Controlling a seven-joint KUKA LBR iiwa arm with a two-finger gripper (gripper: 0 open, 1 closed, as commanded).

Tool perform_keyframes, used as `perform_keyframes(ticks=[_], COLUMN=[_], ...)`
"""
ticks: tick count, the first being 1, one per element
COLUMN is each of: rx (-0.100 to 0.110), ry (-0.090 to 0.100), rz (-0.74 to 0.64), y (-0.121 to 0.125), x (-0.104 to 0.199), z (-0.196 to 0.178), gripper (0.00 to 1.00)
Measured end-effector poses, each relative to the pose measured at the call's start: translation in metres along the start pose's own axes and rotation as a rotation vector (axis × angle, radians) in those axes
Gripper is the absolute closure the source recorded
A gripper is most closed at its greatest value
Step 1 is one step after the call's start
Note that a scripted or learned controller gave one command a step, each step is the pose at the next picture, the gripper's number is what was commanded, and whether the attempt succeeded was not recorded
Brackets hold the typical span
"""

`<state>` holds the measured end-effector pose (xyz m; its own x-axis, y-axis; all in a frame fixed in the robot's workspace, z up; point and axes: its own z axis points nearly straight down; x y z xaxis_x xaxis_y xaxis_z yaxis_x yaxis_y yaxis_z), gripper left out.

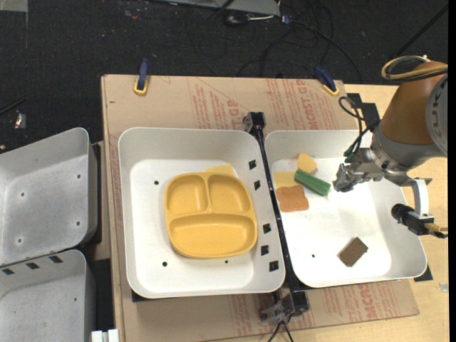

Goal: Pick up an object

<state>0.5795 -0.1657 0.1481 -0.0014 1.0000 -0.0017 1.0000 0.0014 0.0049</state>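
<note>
Hovering my hand (345, 179) low in the right white bin (399, 262), just right of the green rectangular block (312, 182); I cannot tell its state. That block lies against a yellow rounded piece (306, 163) and an orange flat slab (292, 199), so I might nudge the cluster and knock it away instead of grasping.

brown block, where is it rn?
The brown block lies alone in the right bin, near its front edge, well below the gripper.

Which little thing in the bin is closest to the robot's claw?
The green block, just left of the gripper. The brown block lies much farther away.
</note>
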Motion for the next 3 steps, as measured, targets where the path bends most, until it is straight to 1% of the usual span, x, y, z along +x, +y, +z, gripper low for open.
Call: perform_keyframes(ticks=[1,2,3], rx=[-0.001,0.001,0.003], ry=[0.001,0.0,0.002], rz=[-0.002,-0.001,-0.005], y=[-0.001,0.0,0.012], x=[0.009,0.009,0.055], z=[-0.049,-0.079,-0.087], gripper=[1.0,1.0,1.0])
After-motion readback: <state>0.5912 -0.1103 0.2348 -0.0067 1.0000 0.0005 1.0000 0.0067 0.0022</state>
